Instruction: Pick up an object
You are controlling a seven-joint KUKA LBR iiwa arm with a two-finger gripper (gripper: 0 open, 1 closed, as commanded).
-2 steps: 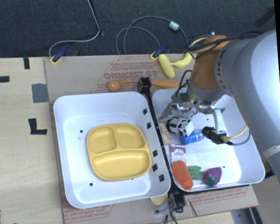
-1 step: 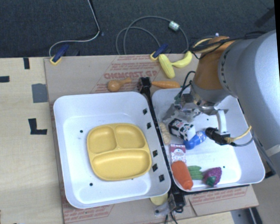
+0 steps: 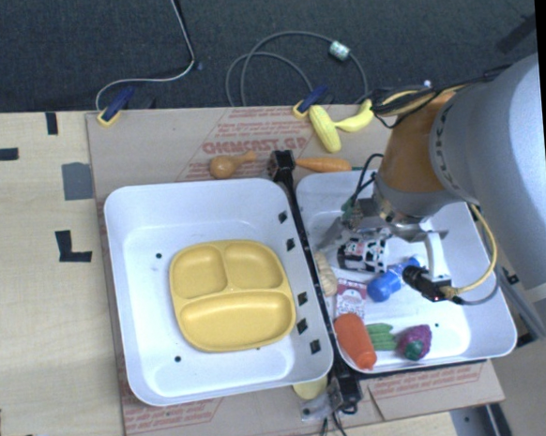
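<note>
We see our arm coming in from three o'clock, its thick grey body filling the upper right of the camera view and sloping down toward nine o'clock. Just past the grey section sits our orange band, curving round the limb at about one o'clock from the middle of the view. Below the band our wrist narrows into a darker grey collar and points down and toward eight o'clock. Our gripper hangs at the end of it, a dark and pale cluster seen almost end-on. From this angle we cannot make out how it is set.
</note>
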